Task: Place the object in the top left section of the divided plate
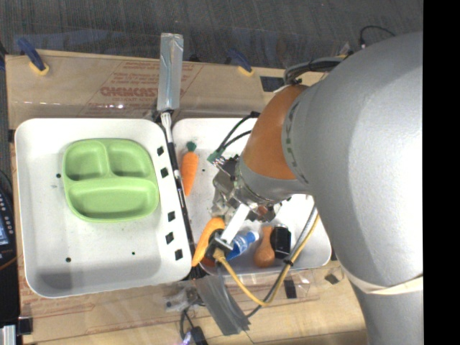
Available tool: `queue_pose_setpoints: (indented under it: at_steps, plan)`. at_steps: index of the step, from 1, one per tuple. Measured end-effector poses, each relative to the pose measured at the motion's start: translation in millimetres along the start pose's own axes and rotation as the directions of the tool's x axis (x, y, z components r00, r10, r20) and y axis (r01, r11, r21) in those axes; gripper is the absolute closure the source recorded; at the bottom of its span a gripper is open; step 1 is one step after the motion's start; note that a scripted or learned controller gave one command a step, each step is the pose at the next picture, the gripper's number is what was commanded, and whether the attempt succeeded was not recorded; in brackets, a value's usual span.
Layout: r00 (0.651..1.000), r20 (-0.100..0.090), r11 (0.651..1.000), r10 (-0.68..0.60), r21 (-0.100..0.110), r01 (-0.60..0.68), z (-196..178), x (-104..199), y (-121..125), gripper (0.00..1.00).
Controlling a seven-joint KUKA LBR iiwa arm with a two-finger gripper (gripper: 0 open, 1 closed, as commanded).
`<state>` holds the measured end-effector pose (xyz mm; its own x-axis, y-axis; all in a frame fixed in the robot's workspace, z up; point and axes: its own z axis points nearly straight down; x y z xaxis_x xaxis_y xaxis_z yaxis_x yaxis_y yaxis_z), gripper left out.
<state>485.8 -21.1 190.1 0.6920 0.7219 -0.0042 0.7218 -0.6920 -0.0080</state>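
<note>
A green divided plate (111, 179) lies in the left bin (43, 264), with two small sections at its far side and one long section at its near side; nothing lies on it. My gripper (226, 208) is down in the right bin (208, 129), under the grey arm and its orange band. A toy carrot (189, 172) with a green top lies just left of the gripper, by the wall between the bins. A curved orange piece (208, 236) sits near the gripper's lower left. A blue object (249, 241) and a brown object (264, 254) lie at the bin's near side.
The arm (359, 164) covers most of the right bin. The black-clipped divider wall (172, 207) runs between the two bins. A grey bar (169, 70) stands at the back, above the divider. A cardboard sheet (86, 85) lines the bench behind the bins.
</note>
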Motion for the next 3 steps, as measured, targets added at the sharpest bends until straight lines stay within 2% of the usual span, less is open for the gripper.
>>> queue_pose_setpoints:
  at_steps: [1,2,3]
  plan:
    - [0.996,-0.001,0.996,-0.092,-0.004,0.092,-47.5,68.4,58.7,1.00]
    - [0.951,0.000,0.951,-0.309,-0.006,0.309,-81.1,81.4,47.2,1.00]
    - [0.991,0.002,0.991,-0.130,0.000,0.130,0.8,65.6,-2.5,1.00]
